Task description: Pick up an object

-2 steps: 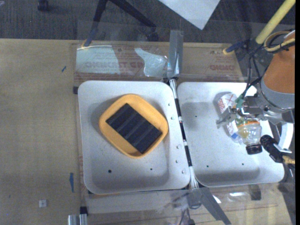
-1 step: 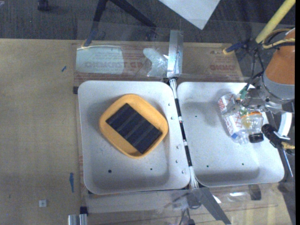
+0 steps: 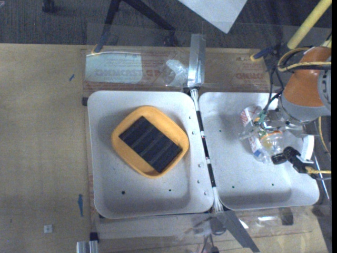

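While the orange-rimmed black pad (image 3: 150, 148) is lying untouched in the left bin (image 3: 105, 194), you are watching the gripper (image 3: 268, 132) hovering over crumpled clear wrappers (image 3: 257, 141) in the right bin (image 3: 247, 188); nothing looks lifted yet, and its grip state I cannot tell.

A single fixed camera hangs above the bench (image 3: 42, 141), looking down at a slant from moderate height, taking in both white bins (image 3: 105, 194) side by side, with floor along the top edge.
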`<action>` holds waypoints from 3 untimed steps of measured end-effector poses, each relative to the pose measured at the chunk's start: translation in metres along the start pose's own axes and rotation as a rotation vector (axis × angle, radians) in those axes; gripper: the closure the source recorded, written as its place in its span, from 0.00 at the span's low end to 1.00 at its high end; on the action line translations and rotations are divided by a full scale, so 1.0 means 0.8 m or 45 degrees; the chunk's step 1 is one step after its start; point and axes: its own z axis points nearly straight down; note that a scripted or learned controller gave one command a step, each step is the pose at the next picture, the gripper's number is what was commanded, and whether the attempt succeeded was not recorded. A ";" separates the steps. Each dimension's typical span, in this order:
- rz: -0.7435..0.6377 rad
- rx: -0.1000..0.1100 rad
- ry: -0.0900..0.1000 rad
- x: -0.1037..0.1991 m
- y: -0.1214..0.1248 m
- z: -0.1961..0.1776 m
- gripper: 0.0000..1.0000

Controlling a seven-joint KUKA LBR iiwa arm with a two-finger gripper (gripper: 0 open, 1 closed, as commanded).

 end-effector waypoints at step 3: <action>-0.427 0.004 0.004 0.054 0.028 -0.099 1.00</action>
